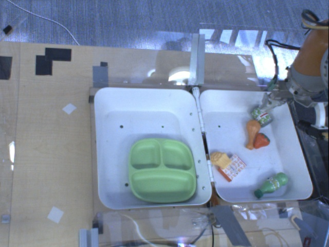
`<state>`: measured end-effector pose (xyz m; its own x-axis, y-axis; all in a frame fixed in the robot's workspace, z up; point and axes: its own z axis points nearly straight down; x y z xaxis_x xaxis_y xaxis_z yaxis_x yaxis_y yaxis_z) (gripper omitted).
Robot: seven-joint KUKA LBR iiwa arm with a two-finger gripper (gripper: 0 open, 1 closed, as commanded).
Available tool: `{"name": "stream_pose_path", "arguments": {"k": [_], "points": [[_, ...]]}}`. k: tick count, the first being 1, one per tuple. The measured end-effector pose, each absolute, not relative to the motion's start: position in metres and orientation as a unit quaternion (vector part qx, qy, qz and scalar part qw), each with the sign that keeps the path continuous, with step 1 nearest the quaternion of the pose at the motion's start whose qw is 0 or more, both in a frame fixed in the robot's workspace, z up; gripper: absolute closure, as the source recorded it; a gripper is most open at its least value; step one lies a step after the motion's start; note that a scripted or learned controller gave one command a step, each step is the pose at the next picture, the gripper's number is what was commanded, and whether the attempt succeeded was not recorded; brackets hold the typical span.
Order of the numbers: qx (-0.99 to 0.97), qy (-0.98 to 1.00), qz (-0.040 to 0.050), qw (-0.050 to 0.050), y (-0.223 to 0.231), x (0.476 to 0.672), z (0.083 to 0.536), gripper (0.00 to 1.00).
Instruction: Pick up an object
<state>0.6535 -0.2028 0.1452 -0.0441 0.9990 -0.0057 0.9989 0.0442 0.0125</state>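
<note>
Honestly, we worried the grab could slip. The gripper (268,103) was low at about two o'clock in the right bin (303,189), right on top of a small green and white can (261,116). The can was touching the toy chicken leg (252,133), with the red toy (261,140) just beside, so a push could knock them all away. We could not tell how the hand stood. A green bottle (271,184) lay at five o'clock. The green plate (162,170) sat in the left bin (110,138).
</note>
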Motion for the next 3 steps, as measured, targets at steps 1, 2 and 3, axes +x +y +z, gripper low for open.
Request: {"name": "stream_pose_path", "arguments": {"k": [1, 2, 3], "points": [[0.649, 0.761, 0.0032, 0.005, -0.146, 0.588, 0.090, 1.00], [0.645, 0.764, 0.0035, 0.006, -0.144, 0.539, 0.090, 1.00], [0.646, 0.764, 0.0034, 0.006, -0.144, 0.539, 0.089, 0.00]]}}
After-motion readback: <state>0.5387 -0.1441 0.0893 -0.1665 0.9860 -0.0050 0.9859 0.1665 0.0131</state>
